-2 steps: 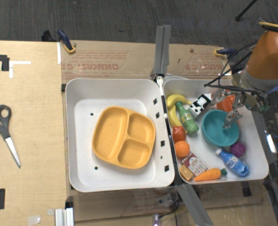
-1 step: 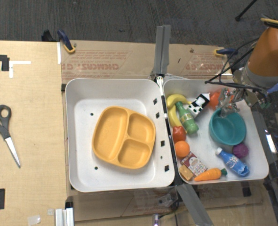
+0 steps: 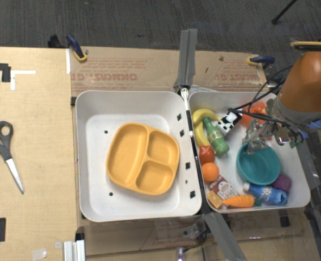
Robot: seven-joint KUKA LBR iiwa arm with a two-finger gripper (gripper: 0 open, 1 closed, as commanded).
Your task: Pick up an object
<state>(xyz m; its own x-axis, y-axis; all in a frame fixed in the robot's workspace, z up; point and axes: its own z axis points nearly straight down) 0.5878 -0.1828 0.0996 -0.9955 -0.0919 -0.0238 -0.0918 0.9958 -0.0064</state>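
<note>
**Gripper's parked right over the teal bowl in the packed right bin**

Here's what you're working with. Your gripper (image 3: 258, 140) sits at the right of the frame, hanging off the arm (image 3: 307, 80) that comes in from the right edge, and it's low over the upper rim of the teal bowl (image 3: 258, 165). Honestly I can't tell from this angle how it's set or whether it has anything, the metal bits blur together against the bowl.

So the closest candidate is that bowl, directly below and slightly toward the bottom of the frame. It's round, so there's no long axis to line up with; you'd be going for the rim.

Left of it, the green bottle (image 3: 215, 136) lies slanted, top toward upper left, resting against the yellow banana (image 3: 200, 121). The orange (image 3: 209, 171) and the red tomato-looking thing (image 3: 206, 154) hug the divider wall.

Room is tight: the right bin (image 3: 304, 197) is crowded, its far wall sits just beside the bowl. The left bin (image 3: 89, 156) with the yellow divided plate (image 3: 143, 158) has lots of open floor around it, but it's well apart from you.
</note>
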